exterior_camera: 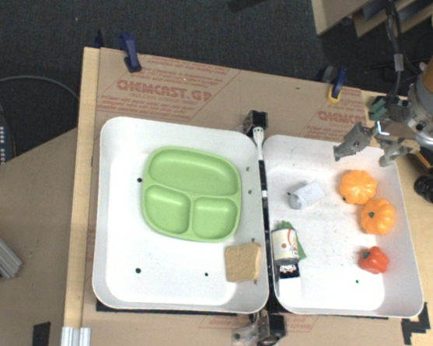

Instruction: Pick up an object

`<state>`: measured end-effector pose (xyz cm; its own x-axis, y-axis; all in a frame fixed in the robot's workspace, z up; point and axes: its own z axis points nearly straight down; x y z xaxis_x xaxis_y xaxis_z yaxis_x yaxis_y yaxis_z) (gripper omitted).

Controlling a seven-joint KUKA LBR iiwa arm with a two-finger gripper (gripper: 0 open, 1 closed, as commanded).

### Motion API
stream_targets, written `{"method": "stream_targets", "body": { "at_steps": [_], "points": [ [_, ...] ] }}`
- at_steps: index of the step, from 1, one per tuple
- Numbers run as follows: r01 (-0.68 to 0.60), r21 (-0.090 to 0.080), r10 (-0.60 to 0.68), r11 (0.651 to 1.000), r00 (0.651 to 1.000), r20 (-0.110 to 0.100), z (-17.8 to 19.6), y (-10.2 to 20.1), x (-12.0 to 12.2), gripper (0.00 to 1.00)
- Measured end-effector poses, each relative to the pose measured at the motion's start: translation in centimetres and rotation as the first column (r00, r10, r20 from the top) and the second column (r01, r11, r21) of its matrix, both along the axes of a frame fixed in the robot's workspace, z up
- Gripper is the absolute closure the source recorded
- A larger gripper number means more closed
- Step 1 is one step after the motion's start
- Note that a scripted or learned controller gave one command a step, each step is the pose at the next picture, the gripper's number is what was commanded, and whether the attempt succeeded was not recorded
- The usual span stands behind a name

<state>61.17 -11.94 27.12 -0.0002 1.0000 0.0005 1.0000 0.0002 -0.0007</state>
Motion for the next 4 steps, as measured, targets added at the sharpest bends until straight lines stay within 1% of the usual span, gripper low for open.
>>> {"method": "stream_targets", "body": {
  "at_steps": [1, 2, 3, 4],
  "points": [
    [-0.001, -0.001, 0.001, 1.000, 1.000, 0.004, 1.1, 0.0, 0.1, 1.00],
    [0.004, -0.009, -0.004, 1.000, 1.000, 0.015, 9.9, -7.7, 4.3, 1.00],
    [0.003, 0.002, -0.003, 1.000, 1.000, -0.009, 0.6, -7.9, 0.4, 1.00],
    [-0.005, -0.005, 0.005, 1.000, 1.000, 0.019, 12.8, -5.2, 5.7, 1.00]
  ]
}}
